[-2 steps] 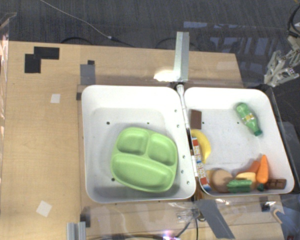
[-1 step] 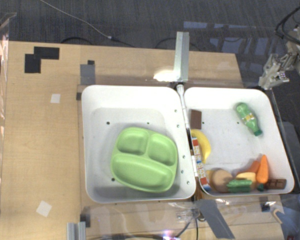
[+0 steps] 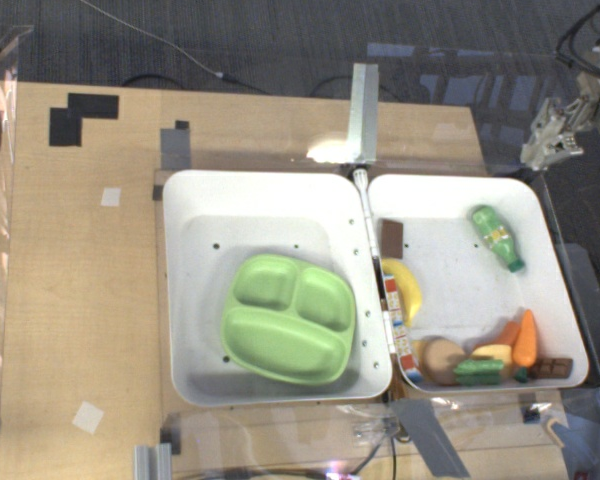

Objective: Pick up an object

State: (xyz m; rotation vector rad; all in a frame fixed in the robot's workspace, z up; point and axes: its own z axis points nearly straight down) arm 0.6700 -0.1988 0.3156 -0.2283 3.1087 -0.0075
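Starting at your left, the left bin [image 3: 180,268] is holding a green divided plate [image 3: 288,318], lying flat near its front and taking up much of the floor there. Moving across the central divider, the right bin [image 3: 550,258] is carrying the smaller pieces: a brown block [image 3: 391,236] and a banana [image 3: 406,288] lying just beside the divider, a green bottle [image 3: 496,236] lying on its side well apart from the rest near the far right corner, and a tight cluster along the front wall, where a round brown item [image 3: 440,358], a green piece [image 3: 477,371], a yellow piece [image 3: 492,352] and a carrot [image 3: 524,338] are touching or overlapping.

Further right, the gripper [image 3: 552,140] is hanging outside the bins, beyond the far right corner, with nothing between its fingers; whether they are spread or closed is too small to tell.

In my judgement the bottle is your easiest pick, though it is rounded and could roll away under contact. The front cluster is the riskier choice: the pieces are crowding each other against the wall, so you could be nudging neighbours or closing on two at once. The plate is broad and shallow, likely slipping from a narrow grasp.
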